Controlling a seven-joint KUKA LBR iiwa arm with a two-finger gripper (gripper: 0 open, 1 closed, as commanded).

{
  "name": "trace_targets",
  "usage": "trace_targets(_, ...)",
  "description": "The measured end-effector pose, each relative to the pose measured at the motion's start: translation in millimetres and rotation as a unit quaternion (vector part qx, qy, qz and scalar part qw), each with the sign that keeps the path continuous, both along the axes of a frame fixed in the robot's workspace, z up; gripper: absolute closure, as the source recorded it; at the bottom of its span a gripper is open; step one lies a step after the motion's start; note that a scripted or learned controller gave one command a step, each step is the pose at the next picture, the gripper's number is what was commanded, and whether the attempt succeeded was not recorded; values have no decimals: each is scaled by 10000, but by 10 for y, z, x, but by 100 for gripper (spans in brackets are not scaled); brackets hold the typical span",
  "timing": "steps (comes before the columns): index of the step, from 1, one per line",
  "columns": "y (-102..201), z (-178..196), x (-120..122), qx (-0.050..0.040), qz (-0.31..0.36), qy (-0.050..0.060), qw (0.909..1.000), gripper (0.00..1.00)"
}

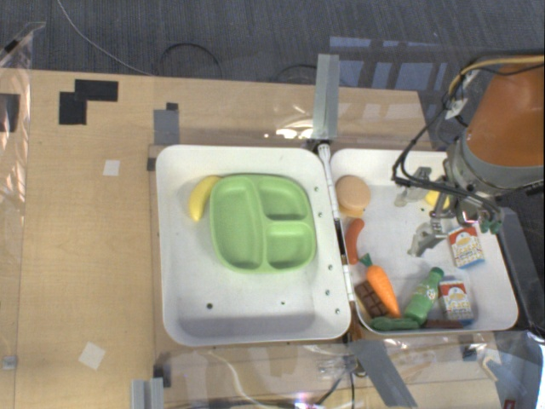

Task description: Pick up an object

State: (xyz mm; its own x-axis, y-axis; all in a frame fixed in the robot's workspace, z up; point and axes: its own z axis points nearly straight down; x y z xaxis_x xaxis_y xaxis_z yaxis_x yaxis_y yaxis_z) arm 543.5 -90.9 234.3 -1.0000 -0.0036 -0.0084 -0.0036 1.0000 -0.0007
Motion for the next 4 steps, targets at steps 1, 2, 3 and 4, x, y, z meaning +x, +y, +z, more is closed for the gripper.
trace_targets(1, -44, -1355, 29, 14, -1521, -29, 9884, 0)
trace_targets(2, -673, -1350, 199, -8, -37, -14, 10000, 0)
trace_targets(3, -15, -1426, -305, -11, 316, -58, 9995, 0)
trace_targets(4, -565, -1432, -142, -23, 828, -56, 9965, 0)
